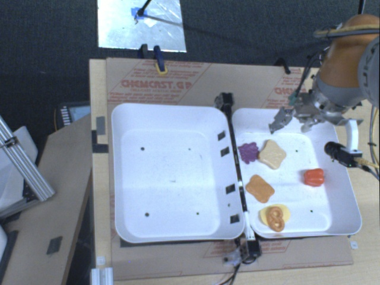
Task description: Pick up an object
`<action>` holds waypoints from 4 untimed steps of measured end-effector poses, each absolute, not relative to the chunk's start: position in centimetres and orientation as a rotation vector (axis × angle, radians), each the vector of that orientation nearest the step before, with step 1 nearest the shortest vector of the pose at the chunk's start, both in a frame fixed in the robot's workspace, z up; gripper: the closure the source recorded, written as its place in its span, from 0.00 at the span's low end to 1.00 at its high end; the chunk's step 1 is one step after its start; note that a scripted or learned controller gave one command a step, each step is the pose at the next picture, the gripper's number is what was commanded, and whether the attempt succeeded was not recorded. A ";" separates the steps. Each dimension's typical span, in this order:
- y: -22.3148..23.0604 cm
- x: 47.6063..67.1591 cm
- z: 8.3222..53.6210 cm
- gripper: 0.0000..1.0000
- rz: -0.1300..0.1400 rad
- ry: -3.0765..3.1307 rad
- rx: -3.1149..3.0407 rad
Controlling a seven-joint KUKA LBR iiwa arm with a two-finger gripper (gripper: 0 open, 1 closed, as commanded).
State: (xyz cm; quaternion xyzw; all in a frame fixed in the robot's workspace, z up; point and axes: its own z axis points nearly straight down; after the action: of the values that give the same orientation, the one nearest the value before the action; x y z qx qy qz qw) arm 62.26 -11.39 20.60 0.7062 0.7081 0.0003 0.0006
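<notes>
The right bin point(344, 215) holds several toy foods. A purple bunch point(248, 152) lies by the divider, and a tan toast slice point(272, 154) touches its right side. Nearer the front are an orange-brown piece point(259, 188) and a yellow disc with an orange ring on it point(275, 217). A red pepper point(314, 177) sits toward the right wall. My gripper point(294, 123) hangs over the bin's back edge, above and slightly right of the toast. Its fingers point(278, 123) are spread open and nothing is between them.
The left bin point(124, 218) sits beside the right one, with a black clip strip point(231, 159) along the shared wall. A shiny square sheet point(141, 16) lies at the back of the bench. A black fitting with a cable point(341, 153) hangs off the wrist over the right bin's wall.
</notes>
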 end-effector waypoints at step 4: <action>0.1 48.7 28.0 0.00 0.005 2.226 2.214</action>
State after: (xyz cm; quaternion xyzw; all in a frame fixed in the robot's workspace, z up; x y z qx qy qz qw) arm 48.69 0.14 28.02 0.7052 0.7090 0.0015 0.0009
